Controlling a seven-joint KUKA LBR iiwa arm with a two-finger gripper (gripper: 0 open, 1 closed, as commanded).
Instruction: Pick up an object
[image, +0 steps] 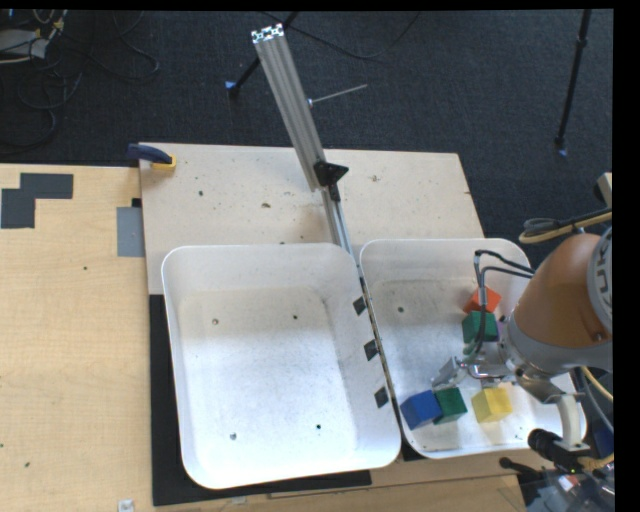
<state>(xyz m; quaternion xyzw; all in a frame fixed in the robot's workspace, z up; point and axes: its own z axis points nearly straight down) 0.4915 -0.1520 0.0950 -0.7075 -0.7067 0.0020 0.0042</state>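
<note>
The left bin sits at frame centre, while at lower right the blue block, green block and yellow block lie unlifted beside the claw, whose state I cannot tell.

White bins hold blue, green, yellow and orange blocks.

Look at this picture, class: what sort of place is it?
Probably a robotics lab or test bench: a robot arm reaches over two white bins, coloured blocks lie in the right one, and cables trail on the dark floor.
</note>
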